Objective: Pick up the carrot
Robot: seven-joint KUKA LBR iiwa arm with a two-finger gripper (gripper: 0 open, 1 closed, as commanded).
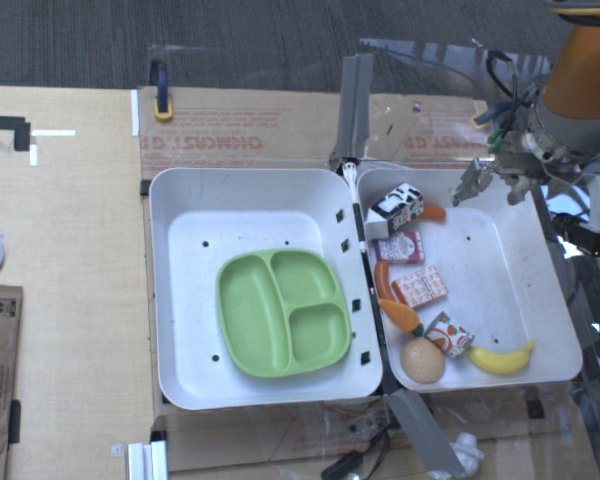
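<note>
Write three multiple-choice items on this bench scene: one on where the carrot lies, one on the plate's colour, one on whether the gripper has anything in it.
1. Where is the carrot?
A. on the plate
B. in the right bin, near its left wall
C. on the bench outside the bins

2. What colour is the plate?
A. green
B. red
C. blue

3. The gripper:
A. holds the carrot
B. holds the banana
C. holds nothing

Key: 1 B, it lies beside the egg in the right bin. 2 A, the divided plate in the left bin is light green. 3 C, it hangs by the bin's far right corner, and the banana lies on the bin floor.
</note>
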